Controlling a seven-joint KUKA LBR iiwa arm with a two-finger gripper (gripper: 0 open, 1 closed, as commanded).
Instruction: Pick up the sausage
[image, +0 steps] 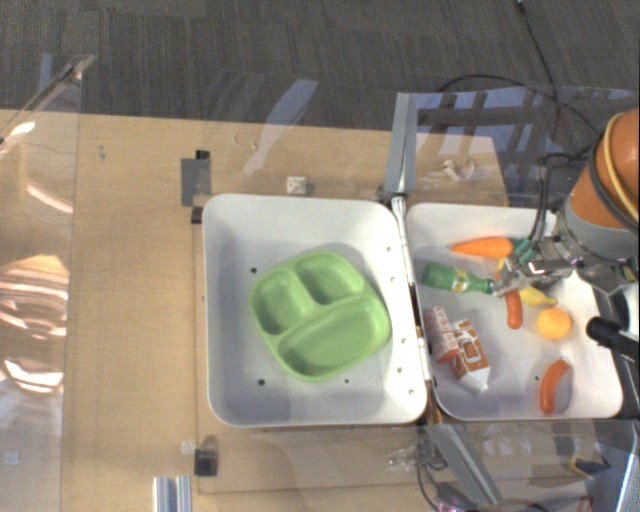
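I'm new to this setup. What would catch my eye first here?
The green plate, alone in the left bin. Then the gripper low over the right bin, among a carrot, a green bottle and two sausages, one just beneath it and one near the front.

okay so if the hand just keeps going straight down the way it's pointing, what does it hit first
Most likely the small sausage lying right under the hand in the right bin. The green bottle and carrot sit close beside that line, and the slanted view leaves depth unclear.
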